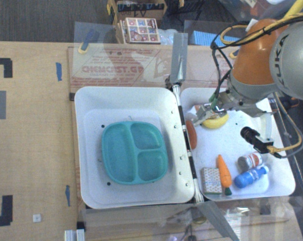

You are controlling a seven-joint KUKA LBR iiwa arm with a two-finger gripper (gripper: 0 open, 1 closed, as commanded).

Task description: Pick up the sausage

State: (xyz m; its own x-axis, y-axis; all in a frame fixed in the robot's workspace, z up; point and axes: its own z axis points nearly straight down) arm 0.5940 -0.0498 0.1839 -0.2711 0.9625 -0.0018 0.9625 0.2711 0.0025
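So my gripper (207,112) is hanging over the top of the right bin (282,182), right beside the yellow banana (215,121). Honestly can't tell its state from up here. The sausage (191,134) lies against the bin's left wall, around 8 o'clock from me and close by, long axis running roughly 12 to 6. I'd guess a short hop down-left does it.

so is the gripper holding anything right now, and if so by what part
Cannot be told. The gripper sits low in the right bin, beside the yellow banana-like piece. The sausage lies apart, against the bin's left wall, untouched.
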